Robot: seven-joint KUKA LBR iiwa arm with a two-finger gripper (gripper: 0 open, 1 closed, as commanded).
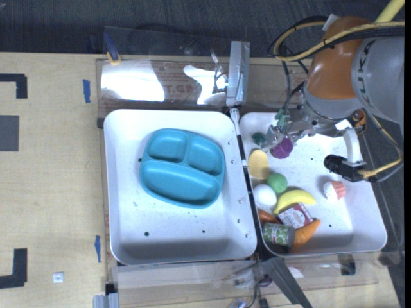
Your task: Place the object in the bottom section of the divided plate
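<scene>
Crowding the right bin's (pixel 359 236) near-left corner, we see toy foods. Our gripper (pixel 280 138) pinches a purple object (pixel 282 147) above its far-left edge; the blue divided plate (pixel 183 165) sits uncrowded in the left bin (pixel 128 236).

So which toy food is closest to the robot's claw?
The purple one, right beneath the gripper. The yellow lemon, green ball and banana all lie farther down the right bin.
</scene>
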